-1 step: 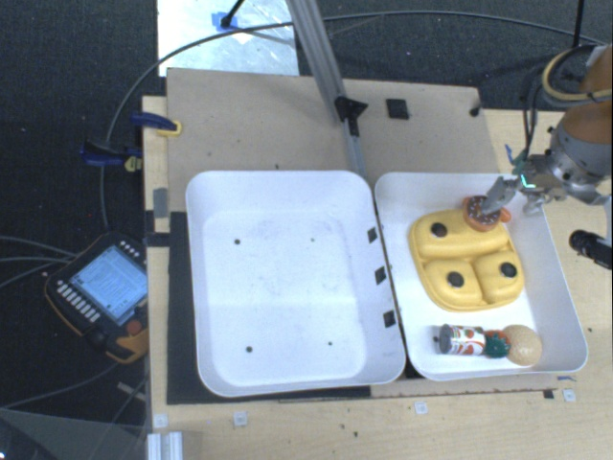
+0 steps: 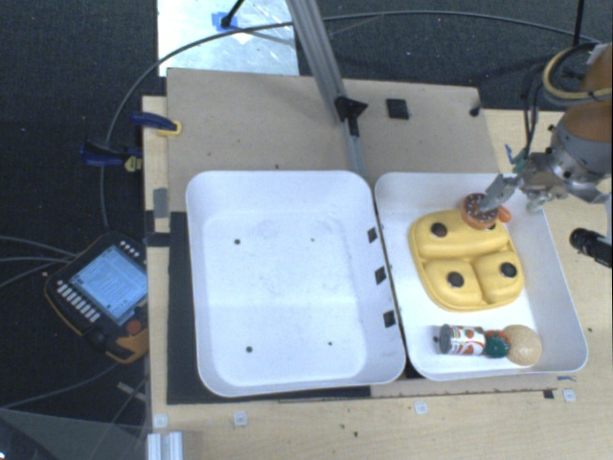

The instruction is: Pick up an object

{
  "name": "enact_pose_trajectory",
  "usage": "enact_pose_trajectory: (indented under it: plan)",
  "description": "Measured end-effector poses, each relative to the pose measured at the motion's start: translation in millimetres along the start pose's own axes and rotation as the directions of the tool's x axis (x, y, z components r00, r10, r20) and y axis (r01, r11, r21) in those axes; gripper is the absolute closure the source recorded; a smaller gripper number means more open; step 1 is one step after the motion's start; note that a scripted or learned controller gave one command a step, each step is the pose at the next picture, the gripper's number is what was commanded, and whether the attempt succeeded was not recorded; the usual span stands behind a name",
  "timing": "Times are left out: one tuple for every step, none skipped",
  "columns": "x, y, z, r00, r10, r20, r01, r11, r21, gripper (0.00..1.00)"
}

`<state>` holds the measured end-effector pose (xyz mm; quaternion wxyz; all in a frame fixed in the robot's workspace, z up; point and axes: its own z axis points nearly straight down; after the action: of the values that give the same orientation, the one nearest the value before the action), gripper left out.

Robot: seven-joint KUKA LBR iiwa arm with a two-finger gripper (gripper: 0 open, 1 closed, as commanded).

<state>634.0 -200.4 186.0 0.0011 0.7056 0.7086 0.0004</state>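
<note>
My gripper reaches in from the right over the back of the right bin. Its tip is at a small round brown-and-orange object, which rests on the back edge of a large yellow moulded piece with dark spots. I cannot tell whether the tip touches the small object or just hangs over it. Near the bin's front wall lie a small red-and-white can on its side, a green item and a beige egg-shaped object.
The left bin stands beside the right one, joined by black clips. A grey pole slants over the bench's back. A teach pendant and cables lie on the floor at left.
</note>
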Motion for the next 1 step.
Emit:
enact_pose_trajectory:
  plan:
    - [9.7, 0.3, 47.8, 1.000, -0.002, -0.001, 0.002, 1.000, 0.003, 0.00]
